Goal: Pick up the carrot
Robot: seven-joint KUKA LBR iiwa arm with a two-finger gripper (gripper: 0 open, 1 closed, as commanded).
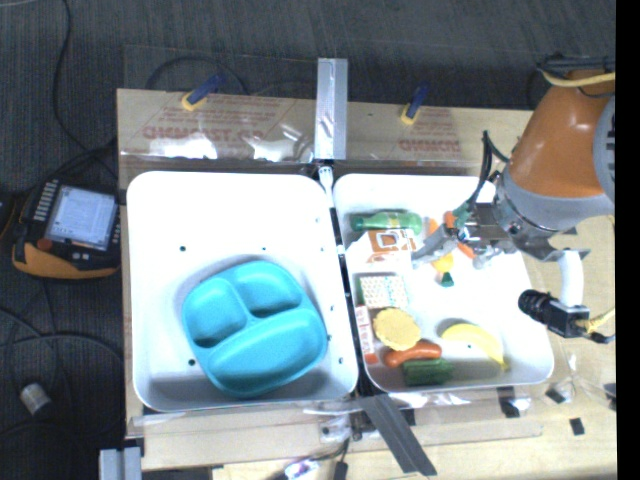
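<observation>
On the floor at far left sits a handheld control pad (75, 223) with a lit screen; nothing on it can be read. The bench (140, 108) carries a clear sheet with reddish printing along its back edge, too blurred to read, held by a blue clip (203, 91) and a yellow clip (413, 107). The left bin (160, 198) holds a blue divided plate (255, 325). In the right bin (530, 368) lie a green packet (385, 220), an orange-labelled box (390, 242) whose writing is illegible, a small checked card (383, 291), a round yellow cracker (396, 327), a red sausage (412, 353), a dark green piece (428, 371) and a banana (475, 340). The carrot (443, 236) – a small orange shape – lies near the bin's back, just beside the claw (462, 253). Whether the claw is spread or closed, I cannot tell.
</observation>
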